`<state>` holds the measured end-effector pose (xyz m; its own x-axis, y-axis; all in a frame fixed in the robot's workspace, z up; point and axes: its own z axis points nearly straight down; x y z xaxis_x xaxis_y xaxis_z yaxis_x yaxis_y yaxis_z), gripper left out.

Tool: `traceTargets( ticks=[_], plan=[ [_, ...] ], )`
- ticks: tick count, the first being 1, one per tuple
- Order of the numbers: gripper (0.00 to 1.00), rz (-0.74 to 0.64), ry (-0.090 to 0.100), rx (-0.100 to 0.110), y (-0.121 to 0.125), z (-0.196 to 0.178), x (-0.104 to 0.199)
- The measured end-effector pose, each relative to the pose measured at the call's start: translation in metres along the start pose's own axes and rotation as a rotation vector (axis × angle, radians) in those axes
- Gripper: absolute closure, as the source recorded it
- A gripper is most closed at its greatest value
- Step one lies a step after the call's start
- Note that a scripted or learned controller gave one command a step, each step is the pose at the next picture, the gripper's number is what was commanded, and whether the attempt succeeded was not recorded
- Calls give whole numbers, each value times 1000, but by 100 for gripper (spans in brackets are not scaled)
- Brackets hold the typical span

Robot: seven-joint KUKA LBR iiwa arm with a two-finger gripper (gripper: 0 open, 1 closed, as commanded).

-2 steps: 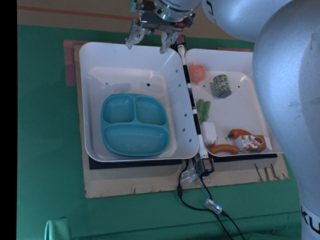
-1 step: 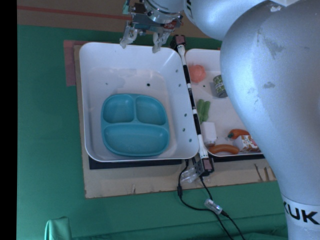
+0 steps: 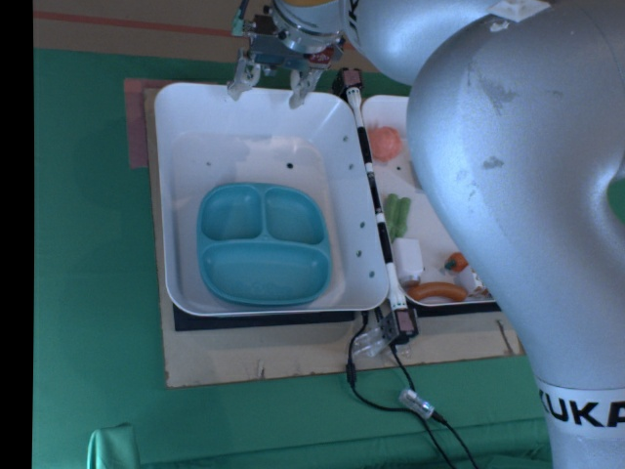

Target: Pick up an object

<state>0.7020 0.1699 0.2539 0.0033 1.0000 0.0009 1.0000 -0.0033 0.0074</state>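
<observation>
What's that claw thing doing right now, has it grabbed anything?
Gripper: open, nothing between its jaws, over the far edge of the left bin.

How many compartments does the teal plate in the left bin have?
3. The teal plate in the left bin has two smaller compartments side by side along its far edge and one wide compartment along its near edge. None is hidden.
</observation>
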Motion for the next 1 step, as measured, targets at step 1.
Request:
traceTargets(
  ticks=[1],
  plan=[
    [0, 3, 1, -9, 0, -178, -76]
  ],
)
